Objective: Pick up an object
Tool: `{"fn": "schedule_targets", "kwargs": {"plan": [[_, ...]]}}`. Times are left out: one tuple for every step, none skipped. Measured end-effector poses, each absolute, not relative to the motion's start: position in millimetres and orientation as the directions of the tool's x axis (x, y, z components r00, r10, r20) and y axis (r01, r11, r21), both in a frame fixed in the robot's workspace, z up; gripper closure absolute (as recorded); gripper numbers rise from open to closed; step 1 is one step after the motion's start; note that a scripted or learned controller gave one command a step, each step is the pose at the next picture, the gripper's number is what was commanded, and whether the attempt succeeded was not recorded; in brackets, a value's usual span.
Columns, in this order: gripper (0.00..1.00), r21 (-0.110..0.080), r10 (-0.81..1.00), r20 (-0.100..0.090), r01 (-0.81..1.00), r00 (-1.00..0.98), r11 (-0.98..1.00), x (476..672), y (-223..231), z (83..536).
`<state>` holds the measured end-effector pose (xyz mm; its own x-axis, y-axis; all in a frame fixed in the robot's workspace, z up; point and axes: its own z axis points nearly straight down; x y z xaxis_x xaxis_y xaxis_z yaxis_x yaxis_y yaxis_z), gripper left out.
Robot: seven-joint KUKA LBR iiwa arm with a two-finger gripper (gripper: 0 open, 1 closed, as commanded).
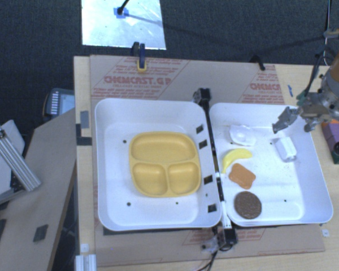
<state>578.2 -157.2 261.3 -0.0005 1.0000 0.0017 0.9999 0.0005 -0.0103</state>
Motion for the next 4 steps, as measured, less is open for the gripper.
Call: {"fn": "schedule_targets", "kwargs": {"plan": [[0.00, 0.001, 1.000, -0.001, 1.000, -0.003, 0.003, 580.3, -156.8, 268.0], [0.00, -0.002, 1.000, 0.001, 1.000, -0.002, 0.002, 574.6, -148.1, 213.0], [0.00, -0.002, 1.000, 0.000, 1.000, -0.001, 0.001, 584.9, -147.7, 160.1], [0.00, -0.002, 1.000, 0.000, 1.000, -0.001, 0.001, 591.2, -148.4, 116.2]]}}
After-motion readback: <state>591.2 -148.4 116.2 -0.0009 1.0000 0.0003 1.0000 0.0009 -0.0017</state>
